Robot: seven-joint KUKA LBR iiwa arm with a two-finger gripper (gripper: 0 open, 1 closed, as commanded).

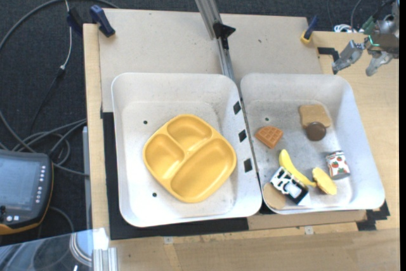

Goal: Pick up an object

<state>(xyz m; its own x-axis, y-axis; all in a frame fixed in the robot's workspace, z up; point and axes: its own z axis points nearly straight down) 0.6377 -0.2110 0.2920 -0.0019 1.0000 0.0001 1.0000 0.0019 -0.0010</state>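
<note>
The claw (pixel 360 60) hangs with its two fingers spread apart and nothing between them, just beyond the far right corner of the right shallow white plastic bin (pixel 361 130). Inside this bin, well apart from the claw, the curved yellow toy banana (pixel 294 169) lies near the front wall. Its long axis runs at a slant, from the bin's middle toward the front right. A small square brown waffle (pixel 269 136) lies just behind the banana.
</note>
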